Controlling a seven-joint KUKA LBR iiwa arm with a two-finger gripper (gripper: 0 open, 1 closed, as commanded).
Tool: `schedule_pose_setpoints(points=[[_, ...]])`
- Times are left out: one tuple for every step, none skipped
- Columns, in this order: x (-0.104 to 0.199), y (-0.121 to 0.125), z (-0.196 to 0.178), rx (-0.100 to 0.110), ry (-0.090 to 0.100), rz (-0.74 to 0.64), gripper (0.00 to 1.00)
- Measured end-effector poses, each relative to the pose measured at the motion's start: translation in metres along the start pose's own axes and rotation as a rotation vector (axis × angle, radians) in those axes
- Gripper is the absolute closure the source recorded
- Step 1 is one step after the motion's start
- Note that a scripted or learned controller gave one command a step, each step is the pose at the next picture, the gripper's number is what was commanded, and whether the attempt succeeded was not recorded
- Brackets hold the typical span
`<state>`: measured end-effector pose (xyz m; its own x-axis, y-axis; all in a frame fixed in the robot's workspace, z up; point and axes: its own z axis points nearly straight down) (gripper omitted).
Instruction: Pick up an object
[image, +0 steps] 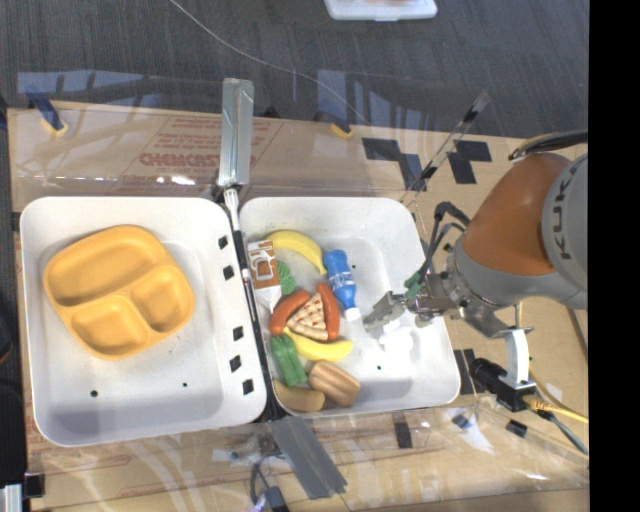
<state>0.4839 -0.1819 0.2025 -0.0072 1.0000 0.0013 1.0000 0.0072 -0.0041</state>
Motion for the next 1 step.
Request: schedule_pose_setpoints(points=[[0.0664,0.0455,0.0781,0.006,0.002,0.256,0.00]])
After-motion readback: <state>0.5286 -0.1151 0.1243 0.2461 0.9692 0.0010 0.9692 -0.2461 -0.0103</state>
